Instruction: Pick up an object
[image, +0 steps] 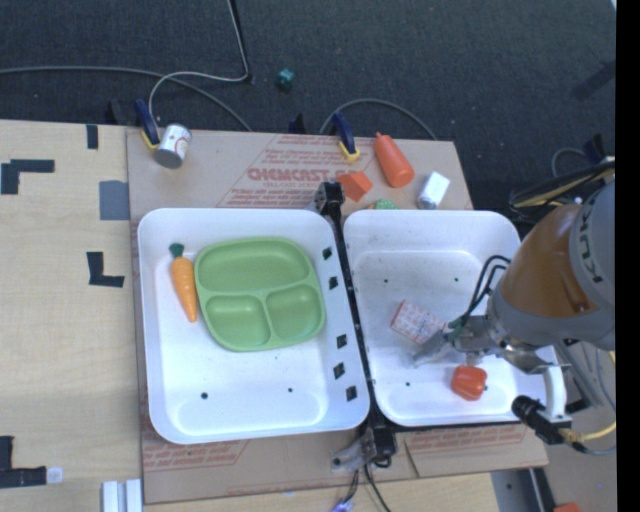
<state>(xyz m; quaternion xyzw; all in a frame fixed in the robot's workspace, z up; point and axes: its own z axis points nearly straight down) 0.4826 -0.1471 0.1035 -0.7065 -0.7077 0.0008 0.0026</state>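
The two-finger gripper (432, 345) hangs low in the right white bin (400, 225), between a small pink-and-white patterned packet (414, 320) and a round orange-red toy fruit (468, 381). Whether it is spread or pinching I cannot tell. The packet seems just beside the tips, up-left; the fruit sits down-right.

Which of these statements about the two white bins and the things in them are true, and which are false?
1. The green plate lies in the left bin. True.
2. The toy carrot lies on the green plate. False: it lies beside the plate, on its left, on the bin floor.
3. The small red pepper is in the right bin. True.
4. The pincer is over the left bin. False: it is over the right bin, near a small checked packet.
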